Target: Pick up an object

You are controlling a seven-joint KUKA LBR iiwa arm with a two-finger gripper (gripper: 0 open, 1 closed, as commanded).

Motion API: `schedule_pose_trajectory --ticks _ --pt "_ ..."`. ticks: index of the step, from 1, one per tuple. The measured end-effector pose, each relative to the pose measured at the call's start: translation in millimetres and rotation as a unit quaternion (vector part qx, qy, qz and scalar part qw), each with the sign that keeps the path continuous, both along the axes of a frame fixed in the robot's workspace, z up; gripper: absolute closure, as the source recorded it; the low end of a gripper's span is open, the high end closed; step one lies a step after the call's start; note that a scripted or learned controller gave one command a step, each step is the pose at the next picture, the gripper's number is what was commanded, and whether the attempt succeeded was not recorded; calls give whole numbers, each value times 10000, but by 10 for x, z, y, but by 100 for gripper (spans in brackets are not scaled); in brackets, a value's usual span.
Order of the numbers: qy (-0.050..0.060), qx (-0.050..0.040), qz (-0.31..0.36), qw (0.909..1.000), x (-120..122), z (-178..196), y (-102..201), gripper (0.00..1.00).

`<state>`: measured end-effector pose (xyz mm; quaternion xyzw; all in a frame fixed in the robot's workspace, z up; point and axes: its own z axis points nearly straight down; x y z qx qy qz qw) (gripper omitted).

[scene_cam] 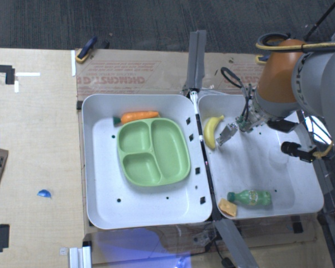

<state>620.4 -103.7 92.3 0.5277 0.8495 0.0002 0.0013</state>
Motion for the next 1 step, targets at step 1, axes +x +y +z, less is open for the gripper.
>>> schedule_pose_trajectory --ticks 1 --pt "-1 -4 -28 10000 392 6 -38 0"
